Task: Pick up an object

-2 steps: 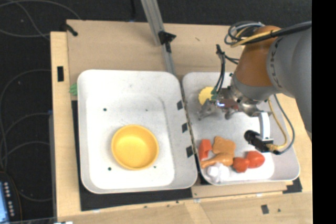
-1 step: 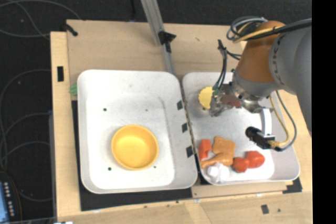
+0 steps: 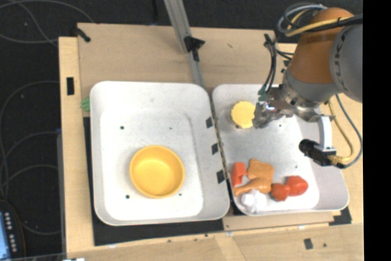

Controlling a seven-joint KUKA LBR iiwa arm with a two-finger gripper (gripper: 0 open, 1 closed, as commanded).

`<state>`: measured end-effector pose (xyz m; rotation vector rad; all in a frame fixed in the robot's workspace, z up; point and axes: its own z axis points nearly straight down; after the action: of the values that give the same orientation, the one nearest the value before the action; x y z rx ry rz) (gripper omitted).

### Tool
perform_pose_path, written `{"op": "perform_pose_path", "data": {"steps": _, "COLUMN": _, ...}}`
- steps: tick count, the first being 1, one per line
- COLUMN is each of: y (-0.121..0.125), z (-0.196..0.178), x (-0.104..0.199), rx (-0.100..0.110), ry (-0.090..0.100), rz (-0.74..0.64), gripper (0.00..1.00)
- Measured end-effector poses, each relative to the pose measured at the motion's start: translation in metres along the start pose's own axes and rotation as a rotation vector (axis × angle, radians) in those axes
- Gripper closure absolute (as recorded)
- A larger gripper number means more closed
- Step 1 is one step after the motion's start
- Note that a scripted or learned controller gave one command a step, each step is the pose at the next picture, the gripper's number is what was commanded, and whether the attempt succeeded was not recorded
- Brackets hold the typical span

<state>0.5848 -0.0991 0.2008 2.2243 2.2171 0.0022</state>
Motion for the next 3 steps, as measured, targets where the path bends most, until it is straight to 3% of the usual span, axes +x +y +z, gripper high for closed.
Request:
{"op": "perform_pose_path", "data": {"steps": 1, "y": 0.001, "z": -0.051, "x": -0.001, "rx": 0.0, "ry": -0.001, "rz": -0.006, "gripper": 1.0}}
{"op": "perform_pose_path", "data": {"steps": 3, "y": 0.054, "z": -0.032, "x": 0.103, "rx": 0.0, "ry": 0.0, "rz": -0.01, "gripper": 1.0}}
